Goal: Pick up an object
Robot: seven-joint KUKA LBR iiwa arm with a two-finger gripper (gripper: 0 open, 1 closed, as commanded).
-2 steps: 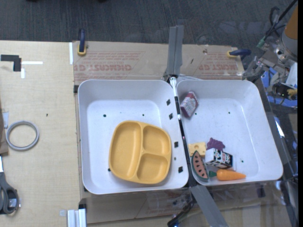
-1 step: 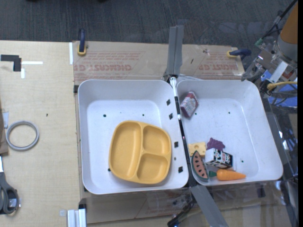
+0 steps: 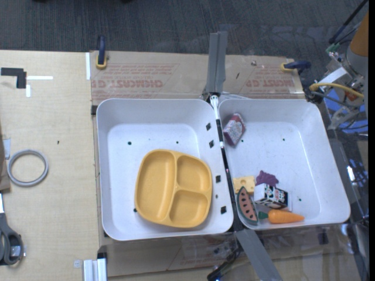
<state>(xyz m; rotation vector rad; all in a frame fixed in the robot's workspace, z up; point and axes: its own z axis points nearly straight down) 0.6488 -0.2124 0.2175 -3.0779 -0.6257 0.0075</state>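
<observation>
The right bin [image 3: 304,127] holds several small objects. A maroon packet [image 3: 234,129] lies near its upper left wall. Clustered at the front left are a yellow cheese wedge [image 3: 244,184], a purple toy [image 3: 267,178], a black-and-white carton [image 3: 273,196], a watermelon slice [image 3: 246,206] and an orange carrot [image 3: 285,217]. In the left bin [image 3: 117,133] a yellow divided plate [image 3: 174,188] lies flat. Part of the arm [image 3: 357,51], with cables, shows at the upper right edge, outside the bins.
A grey divider [image 3: 217,63] runs between the bins at the back. A roll of tape [image 3: 26,167] and scissors [image 3: 10,244] lie on the wooden bench at the left. Clamps [image 3: 101,54] hold the cardboard behind the bins.
</observation>
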